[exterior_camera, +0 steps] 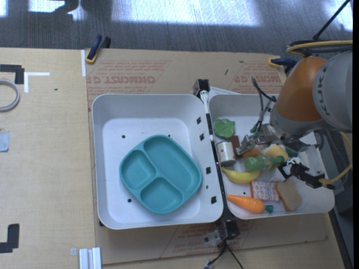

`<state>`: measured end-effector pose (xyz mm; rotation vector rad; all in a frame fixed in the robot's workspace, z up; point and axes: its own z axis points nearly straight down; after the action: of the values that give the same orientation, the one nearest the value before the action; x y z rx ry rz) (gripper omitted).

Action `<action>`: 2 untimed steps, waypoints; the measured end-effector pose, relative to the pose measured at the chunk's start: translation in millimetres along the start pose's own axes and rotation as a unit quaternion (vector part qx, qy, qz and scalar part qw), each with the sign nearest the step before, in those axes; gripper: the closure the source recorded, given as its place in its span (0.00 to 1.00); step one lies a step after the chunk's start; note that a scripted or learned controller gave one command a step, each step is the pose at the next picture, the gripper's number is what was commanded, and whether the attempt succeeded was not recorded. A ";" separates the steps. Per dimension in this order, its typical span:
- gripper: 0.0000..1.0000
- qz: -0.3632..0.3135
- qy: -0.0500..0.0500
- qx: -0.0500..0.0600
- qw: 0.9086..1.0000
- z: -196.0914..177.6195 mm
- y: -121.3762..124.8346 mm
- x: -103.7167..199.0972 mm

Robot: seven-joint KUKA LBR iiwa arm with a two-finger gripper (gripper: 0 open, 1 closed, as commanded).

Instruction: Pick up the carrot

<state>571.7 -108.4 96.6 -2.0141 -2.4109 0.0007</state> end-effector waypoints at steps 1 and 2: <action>1.00 0.001 -0.001 -0.001 1.000 -9.9 0.8 -0.5; 1.00 0.097 0.000 0.000 0.995 -95.5 -49.6 76.7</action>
<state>509.3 -41.7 192.1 -2.2375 -2.2050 0.0007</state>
